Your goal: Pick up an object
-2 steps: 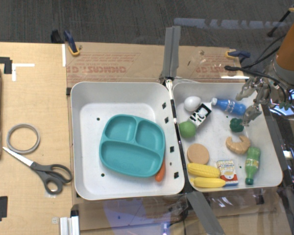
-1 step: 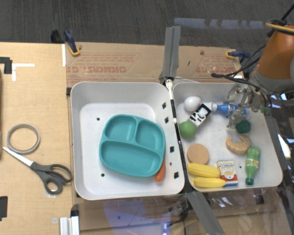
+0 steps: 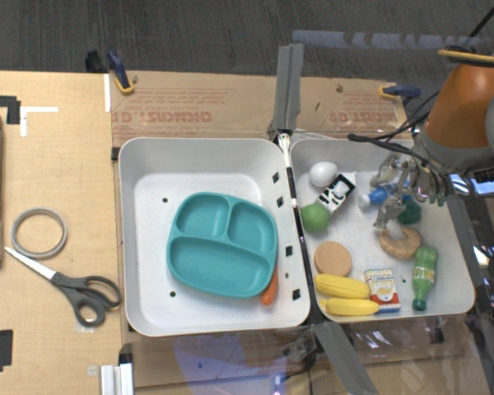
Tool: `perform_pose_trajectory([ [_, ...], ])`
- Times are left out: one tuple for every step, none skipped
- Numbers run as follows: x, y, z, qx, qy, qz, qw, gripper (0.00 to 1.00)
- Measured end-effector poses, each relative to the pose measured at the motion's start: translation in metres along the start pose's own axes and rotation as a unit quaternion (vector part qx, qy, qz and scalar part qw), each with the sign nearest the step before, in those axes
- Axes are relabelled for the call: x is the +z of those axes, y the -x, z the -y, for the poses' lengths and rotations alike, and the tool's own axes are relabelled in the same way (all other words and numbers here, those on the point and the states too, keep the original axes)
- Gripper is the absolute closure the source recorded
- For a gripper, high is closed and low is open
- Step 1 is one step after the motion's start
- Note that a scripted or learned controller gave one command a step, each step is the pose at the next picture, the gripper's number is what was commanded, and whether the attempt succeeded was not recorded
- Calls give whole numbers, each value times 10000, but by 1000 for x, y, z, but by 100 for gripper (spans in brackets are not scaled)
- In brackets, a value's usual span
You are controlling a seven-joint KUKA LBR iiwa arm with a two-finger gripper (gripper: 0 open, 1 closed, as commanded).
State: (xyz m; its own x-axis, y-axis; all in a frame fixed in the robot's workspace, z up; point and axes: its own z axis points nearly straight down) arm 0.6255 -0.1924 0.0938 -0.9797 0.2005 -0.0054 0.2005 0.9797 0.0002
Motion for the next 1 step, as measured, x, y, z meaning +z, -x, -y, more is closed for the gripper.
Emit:
perform_pose_trajectory([
  [1, -21, 15, 338, 3, -7, 9994, 0],
])
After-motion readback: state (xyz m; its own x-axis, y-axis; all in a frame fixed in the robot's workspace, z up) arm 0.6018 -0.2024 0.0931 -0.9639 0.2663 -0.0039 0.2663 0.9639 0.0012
